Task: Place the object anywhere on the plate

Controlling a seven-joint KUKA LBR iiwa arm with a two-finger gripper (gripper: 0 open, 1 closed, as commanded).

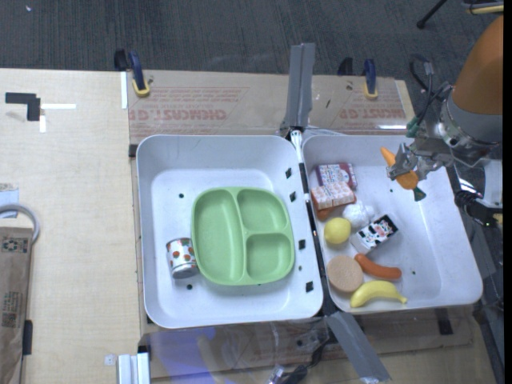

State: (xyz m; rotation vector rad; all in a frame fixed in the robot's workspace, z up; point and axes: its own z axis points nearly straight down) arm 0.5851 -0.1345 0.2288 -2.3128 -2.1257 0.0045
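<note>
Two white bins [160,214], gripper [410,171] over rt bin pinching orange obj [407,180], green plate [242,235] well left.

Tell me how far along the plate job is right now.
Done: nothing lies on the green plate in the left bin; a small can stands beside it. In hand: the gripper hangs over the right bin with an orange item at its tip; whether it is truly gripped is unclear. Left: carry an item across the divider and set it on the plate.
</note>
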